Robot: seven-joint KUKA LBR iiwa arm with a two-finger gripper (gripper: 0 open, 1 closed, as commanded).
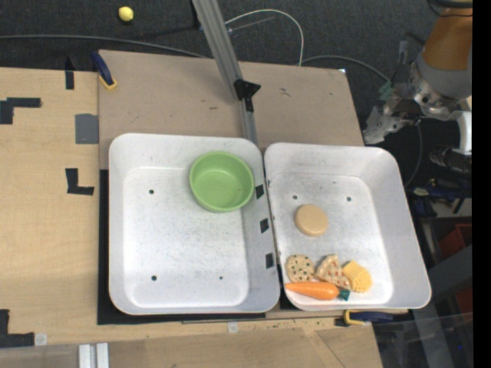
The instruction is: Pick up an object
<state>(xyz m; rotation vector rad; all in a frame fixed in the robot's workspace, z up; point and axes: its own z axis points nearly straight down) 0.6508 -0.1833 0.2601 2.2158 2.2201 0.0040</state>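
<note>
In the right bin (383, 167) a round tan bun (311, 221) lies near the middle. Along that bin's front edge sit a chocolate-chip cookie (299, 267), a pale pretzel-like piece (330, 267), a yellow corn piece (357, 276) and an orange carrot (313, 290). A green bowl (222, 181) stands upright at the back of the left bin (138, 228). My gripper (375, 127) hangs outside the right bin, just past its back right corner, well away from all the objects, with nothing seen in it.
A slanted metal pole (221, 37) comes down to the gap between the bins at the back. Cables (291, 29) loop over the brown board behind the bins. A small yellow ball (126, 13) lies on the floor at far back left.
</note>
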